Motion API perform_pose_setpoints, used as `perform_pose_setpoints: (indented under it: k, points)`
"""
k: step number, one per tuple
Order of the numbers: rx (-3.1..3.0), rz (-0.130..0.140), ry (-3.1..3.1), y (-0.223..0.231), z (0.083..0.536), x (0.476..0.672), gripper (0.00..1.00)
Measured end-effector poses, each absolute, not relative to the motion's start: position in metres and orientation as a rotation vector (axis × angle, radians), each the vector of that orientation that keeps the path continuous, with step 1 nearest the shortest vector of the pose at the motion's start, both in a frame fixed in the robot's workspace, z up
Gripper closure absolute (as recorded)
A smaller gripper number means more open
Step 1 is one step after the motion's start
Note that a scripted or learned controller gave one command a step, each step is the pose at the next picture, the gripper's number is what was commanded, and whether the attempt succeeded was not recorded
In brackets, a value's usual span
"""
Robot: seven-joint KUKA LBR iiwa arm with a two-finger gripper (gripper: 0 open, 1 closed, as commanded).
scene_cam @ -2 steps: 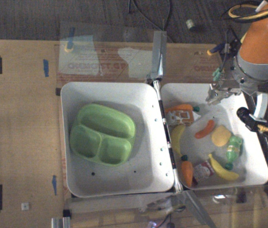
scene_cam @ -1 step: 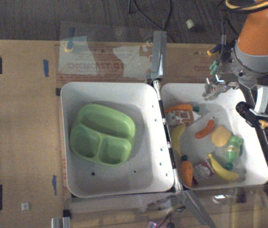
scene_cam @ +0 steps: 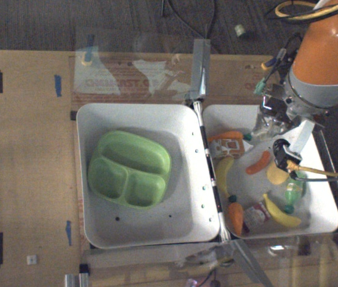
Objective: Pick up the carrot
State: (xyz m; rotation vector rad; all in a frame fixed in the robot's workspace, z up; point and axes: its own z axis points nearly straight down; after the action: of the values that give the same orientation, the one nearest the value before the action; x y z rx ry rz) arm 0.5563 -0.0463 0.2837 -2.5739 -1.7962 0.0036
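Note:
The carrot point(scene_cam: 235, 218), short and orange with a dark green top, lies near the front left corner of the right bin point(scene_cam: 327, 220), beside the divider. My gripper point(scene_cam: 269, 126) hangs over the back half of that bin, below the orange wrist band, far behind the carrot and to its right. Nothing from the bin shows in its grasp. Wrist hardware and cables blur how it is set.
Around the carrot lie a banana point(scene_cam: 223, 175), a second banana point(scene_cam: 281, 213), a red-and-white wrapper point(scene_cam: 255, 214), a green bottle point(scene_cam: 293, 191), an orange sausage-like piece point(scene_cam: 258, 162) and an orange pack point(scene_cam: 225, 142). The left bin point(scene_cam: 97, 232) holds a green divided plate point(scene_cam: 130, 168).

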Motion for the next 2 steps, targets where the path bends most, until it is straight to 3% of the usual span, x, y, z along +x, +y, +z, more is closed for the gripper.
perform_pose_setpoints:
  k: [1, 2]
  points:
    - [-2.685, 0.005, -1.625, -0.031, 0.245, 0.528, 1.00]
    - [-2.565, 0.005, -1.806, -0.013, 0.284, 0.479, 1.00]
